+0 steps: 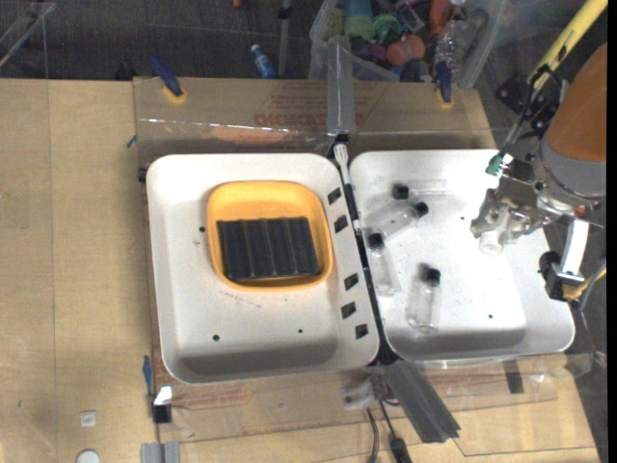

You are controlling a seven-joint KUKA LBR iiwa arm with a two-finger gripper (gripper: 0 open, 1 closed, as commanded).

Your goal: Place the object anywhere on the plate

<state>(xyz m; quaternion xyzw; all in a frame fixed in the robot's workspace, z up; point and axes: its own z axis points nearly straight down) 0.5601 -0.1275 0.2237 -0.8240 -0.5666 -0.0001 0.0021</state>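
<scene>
tool point(501, 222): over the right bin's point(540, 331) right side, a clear vial point(489, 233) apparently between its fingers, grip uncertain | other vials: one point(422, 295) black cap up-frame, long axis near vertical; one point(401, 217) slanting, cap to upper right | plate point(268, 199): orange, in left bin point(183, 287), carrying a dark ribbed block point(267, 248)
</scene>
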